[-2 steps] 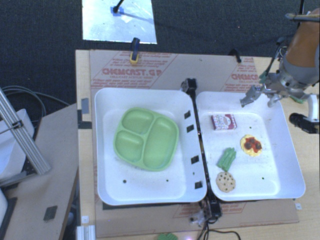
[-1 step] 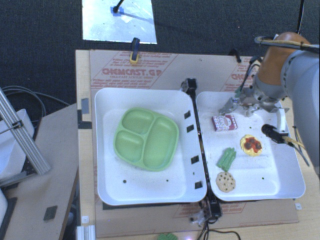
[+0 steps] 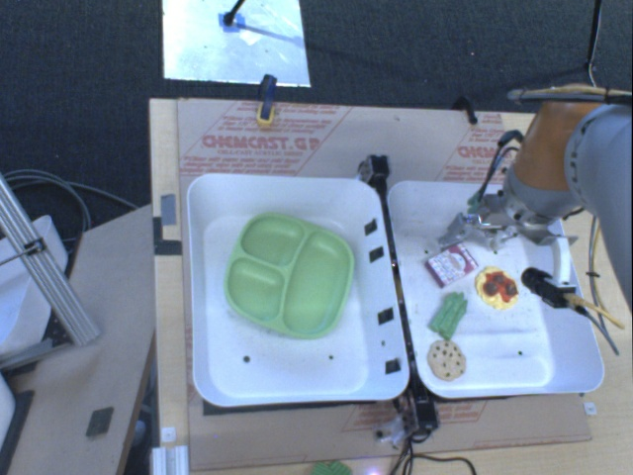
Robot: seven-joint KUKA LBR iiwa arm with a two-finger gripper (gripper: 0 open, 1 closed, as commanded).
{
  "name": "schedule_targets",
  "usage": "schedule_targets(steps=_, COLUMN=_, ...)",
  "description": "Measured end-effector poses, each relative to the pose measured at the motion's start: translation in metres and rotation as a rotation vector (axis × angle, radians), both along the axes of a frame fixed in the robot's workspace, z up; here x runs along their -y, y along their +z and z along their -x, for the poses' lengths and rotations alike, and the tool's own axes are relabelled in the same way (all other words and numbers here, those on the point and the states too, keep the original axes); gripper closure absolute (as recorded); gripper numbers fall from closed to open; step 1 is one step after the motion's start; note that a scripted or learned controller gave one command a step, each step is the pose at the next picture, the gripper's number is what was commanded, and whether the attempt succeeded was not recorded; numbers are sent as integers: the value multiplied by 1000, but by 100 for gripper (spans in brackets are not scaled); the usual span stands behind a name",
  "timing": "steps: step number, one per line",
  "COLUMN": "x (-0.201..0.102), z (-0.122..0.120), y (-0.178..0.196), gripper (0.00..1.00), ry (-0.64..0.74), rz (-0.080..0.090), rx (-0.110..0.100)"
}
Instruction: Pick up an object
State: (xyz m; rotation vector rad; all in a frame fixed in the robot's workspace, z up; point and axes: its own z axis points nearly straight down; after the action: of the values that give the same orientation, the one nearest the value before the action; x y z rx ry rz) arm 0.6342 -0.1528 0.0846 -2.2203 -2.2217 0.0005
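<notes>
The gripper [image 3: 475, 228] hung over the right bin [image 3: 574, 364], and I could not tell its state. The red packet [image 3: 452, 264] lay just below-left of it, tilted.

**Arm bent low over the bench, wrist turned down**

The grey arm [image 3: 601, 151] comes in from the right side, its thick upper link sloping downward toward the left. The orange band [image 3: 549, 151] sits just above the wrist, rounded and catching the light. Below it the wrist narrows into a metal housing, and the gripper [image 3: 473, 228] points down and to the left, low over the bench. A dark cable loops along the wrist beside the band.
</notes>
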Motion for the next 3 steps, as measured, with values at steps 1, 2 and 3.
schedule_targets(steps=1, x=-1, z=78, y=-1, gripper=0, ry=-2, rz=-1, rx=-4)
schedule_targets(steps=2, x=-89, z=135, y=167, gripper=0, ry=12, rz=-3, rx=13)
schedule_targets(steps=3, x=-84, z=133, y=169, gripper=100, ry=5, rz=1, rx=7)
